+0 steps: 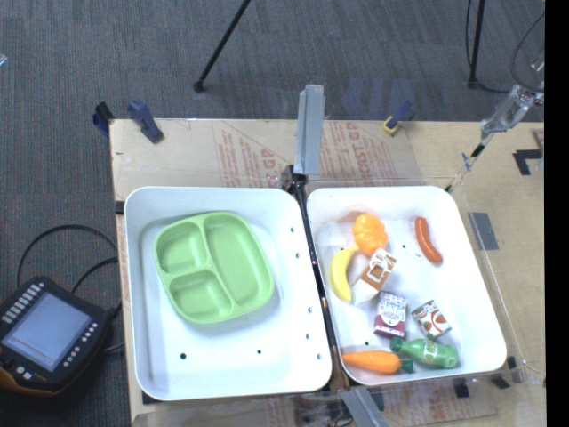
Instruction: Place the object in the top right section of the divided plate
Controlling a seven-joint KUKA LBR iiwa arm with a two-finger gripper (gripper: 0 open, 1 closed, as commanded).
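A light green divided plate (213, 265) lies in the left white bin (222, 363). It has two small sections on its left and one long section (238, 261) on its right, all bare. The right white bin (471, 265) holds toy food: an orange pumpkin-like piece (370, 232), a yellow banana (341, 274), a red sausage (428, 239), three small cartons (378, 270) (390, 314) (430, 318), a carrot (373, 361) and a green bottle (427, 353).
An upright grey metal post (310, 140) stands at the back between the two bins. Blue clamps (145, 119) grip the bench's far edge. A teach pendant (49, 332) lies on the floor at the lower left. Tripod legs (227, 34) cross the carpet behind.
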